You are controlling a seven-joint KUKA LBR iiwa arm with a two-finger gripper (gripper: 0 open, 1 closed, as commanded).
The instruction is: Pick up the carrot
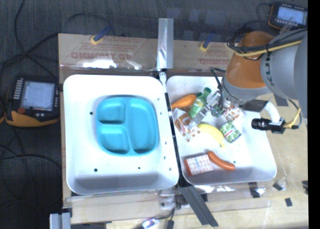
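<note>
In the right bin (260, 168), upper half, the gripper (218, 104) sits low over the clutter; can't tell if the jaws are open or closed, too small and blurred. Carrot (184, 101) lies just left of the jaws, near the bin's upper-left corner: short, stubby, tapered, smooth matte orange, long axis tilted a bit up to the right. Nothing visible between the jaws, carrot looks apart from them.

Between carrot and jaws: green bottle (198, 105), glossy plastic, lying at a slant, pale cap end toward the jaws. Below-left of the jaws: small printed carton (183, 122), red/white, boxy. Just below the jaws: banana (213, 134), smooth yellow, curved. Below-right: second small carton (230, 131), green/white print. Further below: flat red patterned box (198, 164) touching a sausage (221, 161), glossy orange-red cylinder.

Well left of the jaws, in the left bin (80, 173): blue tray (125, 124), smooth moulded plastic, rounded, three compartments. Both bins are shallow white plastic with rounded corners.
</note>
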